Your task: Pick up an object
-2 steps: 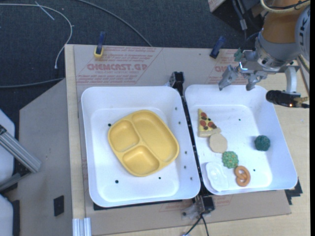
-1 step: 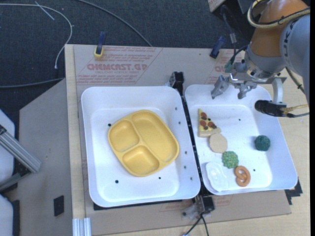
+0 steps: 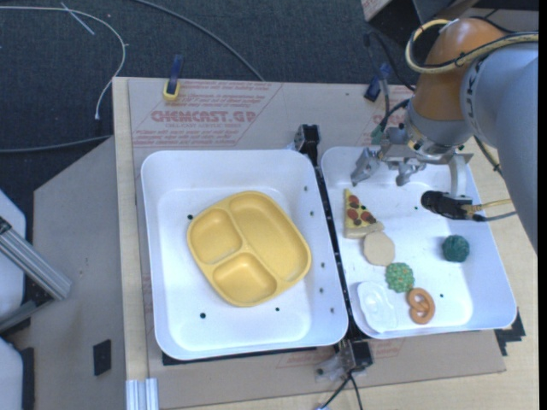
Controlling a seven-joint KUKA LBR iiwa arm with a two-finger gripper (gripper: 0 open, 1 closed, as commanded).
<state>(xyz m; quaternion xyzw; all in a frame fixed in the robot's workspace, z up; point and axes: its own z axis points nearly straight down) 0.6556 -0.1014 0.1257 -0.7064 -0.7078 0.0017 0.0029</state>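
My gripper [image 3: 381,172] hovers over the far left part of the right bin [image 3: 491,310], its two fingers spread open with only white bin floor between them. Just below it lies a pizza-slice toy [image 3: 358,213]. Further toward the front are a beige round cookie [image 3: 379,248], a light green broccoli piece [image 3: 399,276], a brown pretzel [image 3: 420,305] and a flat white piece [image 3: 374,301]. A dark green ball [image 3: 455,248] rests near the bin's right side.
A yellow divided plate [image 3: 248,247] sits in the left bin [image 3: 162,195]. A black part with a yellow cable [image 3: 444,203] hangs over the right bin behind the ball. Blue clamps [image 3: 174,79] stand at the bench's far edge.
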